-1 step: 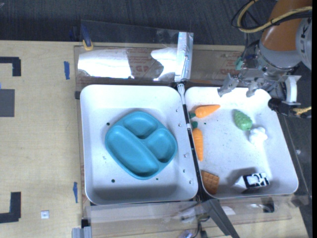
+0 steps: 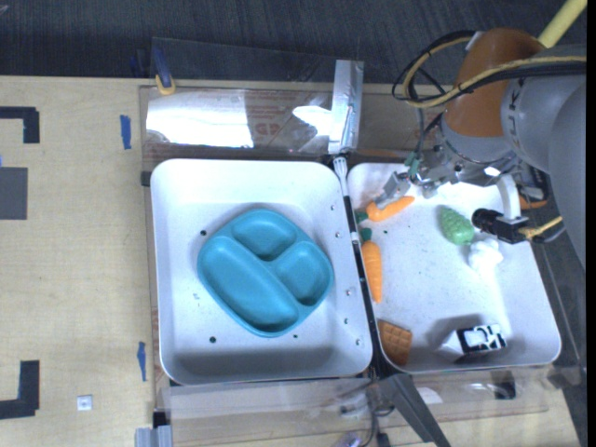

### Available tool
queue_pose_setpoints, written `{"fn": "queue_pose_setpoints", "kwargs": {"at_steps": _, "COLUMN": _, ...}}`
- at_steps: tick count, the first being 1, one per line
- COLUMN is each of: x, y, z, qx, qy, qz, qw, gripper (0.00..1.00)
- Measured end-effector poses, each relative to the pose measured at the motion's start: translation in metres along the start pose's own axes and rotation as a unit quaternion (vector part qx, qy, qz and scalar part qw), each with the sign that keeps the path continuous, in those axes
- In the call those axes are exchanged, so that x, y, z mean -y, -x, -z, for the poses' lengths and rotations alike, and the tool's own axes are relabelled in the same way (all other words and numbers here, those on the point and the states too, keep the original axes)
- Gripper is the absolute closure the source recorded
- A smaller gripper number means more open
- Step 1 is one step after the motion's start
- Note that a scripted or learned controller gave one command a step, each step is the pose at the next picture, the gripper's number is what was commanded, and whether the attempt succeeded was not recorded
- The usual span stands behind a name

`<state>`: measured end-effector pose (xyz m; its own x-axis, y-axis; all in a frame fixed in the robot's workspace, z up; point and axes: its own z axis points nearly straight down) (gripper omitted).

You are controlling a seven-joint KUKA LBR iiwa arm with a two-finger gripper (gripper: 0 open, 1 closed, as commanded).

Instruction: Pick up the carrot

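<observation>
Here, two shallow white bins sit side by side on a bench. The left bin (image 2: 177, 250) holds a blue divided plate (image 2: 265, 270). In the right bin (image 2: 521, 296), a carrot (image 2: 372, 268) lies along the nine o'clock wall, and a second carrot (image 2: 391, 209) rests tilted near eleven o'clock. The gripper (image 2: 421, 177) hovers at twelve o'clock, just beside that second carrot; whether it grips anything cannot be told. A green toy (image 2: 456, 225) lies toward two o'clock.
</observation>
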<state>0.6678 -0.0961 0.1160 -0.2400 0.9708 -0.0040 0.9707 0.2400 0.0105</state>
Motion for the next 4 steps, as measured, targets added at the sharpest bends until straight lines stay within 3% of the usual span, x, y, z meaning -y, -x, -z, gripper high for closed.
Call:
{"fn": "queue_pose_setpoints", "kwargs": {"at_steps": 1, "x": 0.005, "y": 0.001, "z": -0.011, "qx": 0.002, "qy": 0.008, "qz": 0.09, "qw": 0.9959, "gripper": 0.0}}
{"fn": "queue_pose_setpoints", "kwargs": {"at_steps": 2, "x": -0.003, "y": 0.004, "z": -0.011, "qx": -0.003, "qy": -0.002, "qz": 0.097, "qw": 0.9953, "gripper": 0.0}}
{"fn": "queue_pose_setpoints", "kwargs": {"at_steps": 3, "x": 0.001, "y": 0.011, "z": -0.013, "qx": -0.007, "qy": -0.005, "qz": 0.146, "qw": 0.9892, "gripper": 0.0}}
{"fn": "queue_pose_setpoints", "kwargs": {"at_steps": 4, "x": -0.005, "y": 0.015, "z": 0.003, "qx": 0.003, "qy": 0.008, "qz": 0.146, "qw": 0.9892, "gripper": 1.0}}
